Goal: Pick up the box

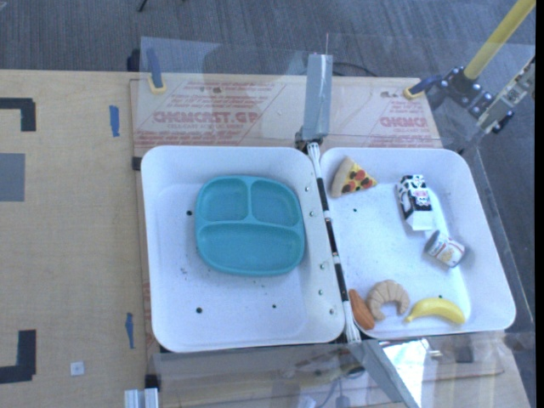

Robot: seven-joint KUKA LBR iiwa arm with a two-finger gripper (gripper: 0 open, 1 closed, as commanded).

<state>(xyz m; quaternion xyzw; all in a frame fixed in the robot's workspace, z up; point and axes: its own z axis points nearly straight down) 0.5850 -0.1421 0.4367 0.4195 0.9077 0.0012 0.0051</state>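
We see the arm [501,36] at the upper right, raised well clear of both bins, and we cannot tell the state of its gripper. The box [416,201], a black-and-white carton, lies untouched in the right bin [489,228], its long axis running roughly top to bottom, between the pizza slice [352,178] and the can [445,250].

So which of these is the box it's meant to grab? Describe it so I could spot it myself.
Look in the right-hand white bin, at its upper right part. The box is a small carton printed in black-and-white cow patches, lying flat. It sits above a small can and right of a pizza slice; it is the one straight-edged, black-and-white item there.
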